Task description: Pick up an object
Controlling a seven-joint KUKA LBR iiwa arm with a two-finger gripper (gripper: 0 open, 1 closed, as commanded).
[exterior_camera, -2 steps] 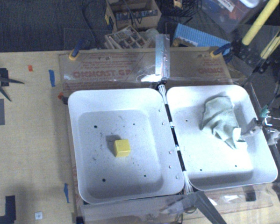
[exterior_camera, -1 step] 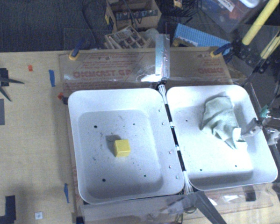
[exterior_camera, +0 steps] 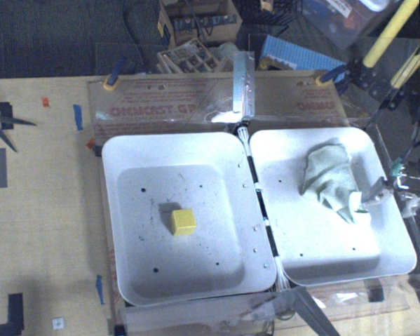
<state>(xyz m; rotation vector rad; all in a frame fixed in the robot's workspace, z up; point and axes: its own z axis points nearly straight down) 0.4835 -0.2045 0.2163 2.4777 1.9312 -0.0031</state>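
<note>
A small yellow block (exterior_camera: 183, 221) lies near the middle of the left bin (exterior_camera: 125, 161). A crumpled grey-white cloth (exterior_camera: 328, 173) lies in the right bin (exterior_camera: 306, 257), in its far right part, with a white end trailing toward the bin's right wall. My gripper (exterior_camera: 380, 191) sits low at the right bin's right rim, just beside that trailing end of the cloth. Little of it is visible, and I cannot tell whether it touches the cloth.
The two bins meet at a central ridge (exterior_camera: 257, 189). Clear plastic sheets (exterior_camera: 172, 106) stand behind the bins. Boxes and cables crowd the floor beyond the bench. A yellow pole (exterior_camera: 392, 24) slants at the top right.
</note>
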